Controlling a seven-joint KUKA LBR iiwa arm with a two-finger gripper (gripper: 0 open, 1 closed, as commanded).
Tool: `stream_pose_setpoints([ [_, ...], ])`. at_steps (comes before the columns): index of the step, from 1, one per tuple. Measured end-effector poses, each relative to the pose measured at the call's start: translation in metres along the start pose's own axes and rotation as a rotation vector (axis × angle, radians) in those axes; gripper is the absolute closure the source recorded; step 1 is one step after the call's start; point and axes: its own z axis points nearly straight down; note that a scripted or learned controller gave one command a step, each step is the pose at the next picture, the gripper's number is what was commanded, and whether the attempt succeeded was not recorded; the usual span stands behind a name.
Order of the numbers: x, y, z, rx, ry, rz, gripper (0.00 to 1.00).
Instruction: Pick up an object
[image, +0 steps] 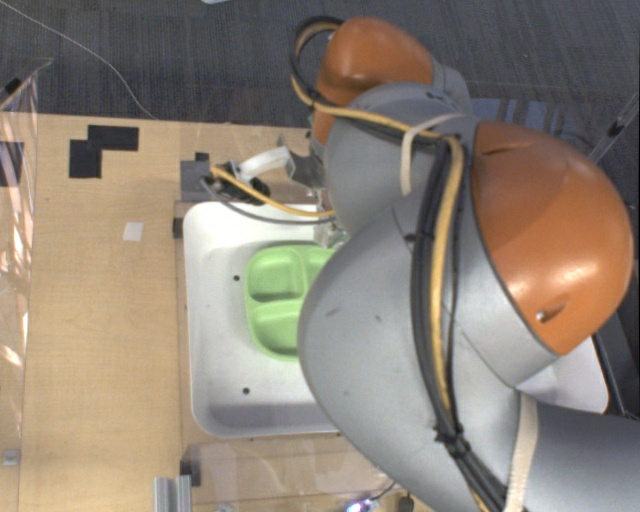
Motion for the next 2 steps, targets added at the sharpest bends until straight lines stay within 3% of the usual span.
stream_pose_setpoints([
  [1,-0.036,0.117,-0.008,-0.003,-0.003,0.027,1.0],
  [2,-0.027,0.098,-0.008,-0.003,-0.001,0.009,1.0],
])
